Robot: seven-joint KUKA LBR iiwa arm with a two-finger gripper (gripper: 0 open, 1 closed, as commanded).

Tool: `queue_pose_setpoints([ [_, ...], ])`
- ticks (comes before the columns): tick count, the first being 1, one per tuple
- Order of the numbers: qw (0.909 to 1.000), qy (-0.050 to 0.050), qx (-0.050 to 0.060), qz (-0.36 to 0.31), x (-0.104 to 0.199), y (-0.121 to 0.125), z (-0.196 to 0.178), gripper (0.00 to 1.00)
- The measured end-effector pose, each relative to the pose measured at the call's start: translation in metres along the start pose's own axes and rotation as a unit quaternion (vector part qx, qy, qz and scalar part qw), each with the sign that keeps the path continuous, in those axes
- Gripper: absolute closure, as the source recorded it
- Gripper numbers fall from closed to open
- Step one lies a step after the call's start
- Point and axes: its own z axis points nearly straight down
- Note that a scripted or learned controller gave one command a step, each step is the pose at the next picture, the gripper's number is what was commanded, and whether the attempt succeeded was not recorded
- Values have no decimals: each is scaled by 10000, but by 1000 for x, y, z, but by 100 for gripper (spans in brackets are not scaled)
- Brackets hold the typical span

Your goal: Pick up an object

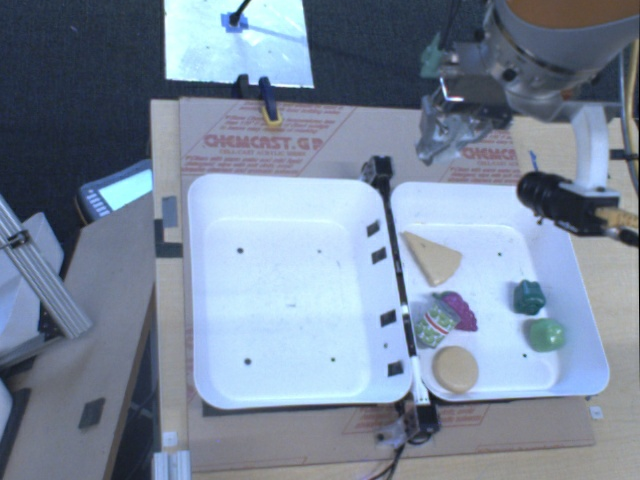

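The right bin [500, 234] holds several small objects. A yellow cheese wedge [432, 258] lies near its back left. Purple grapes [459, 310] touch a small green, white and red can [435, 327] by the divider, and a round tan bun [455, 368] sits in front of them. A dark green pepper [528, 296] and a light green fruit [546, 335] lie at the right. My gripper [442, 140] hangs high over the cardboard just behind the right bin's back left corner, apart from every object, with nothing seen in it.
The left bin [290, 193] stands beside the right one, with black clips [384, 258] along the shared wall. A black device [558, 199] juts over the right bin's back right rim. A yellow-tipped clamp [268, 103] and a metal plate [238, 28] lie behind the bins.
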Motion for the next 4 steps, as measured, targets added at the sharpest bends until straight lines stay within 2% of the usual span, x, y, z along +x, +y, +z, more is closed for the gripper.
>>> queue_pose_setpoints([
  [1, 9999, -20, 100, -4, 66, -17, 85, 100],
  [2, 10000, -14, 46, 12, 101, 60, 77, 100],
  [4, 10000, -9, 42, -35, 100, 58, 54, 100],
])
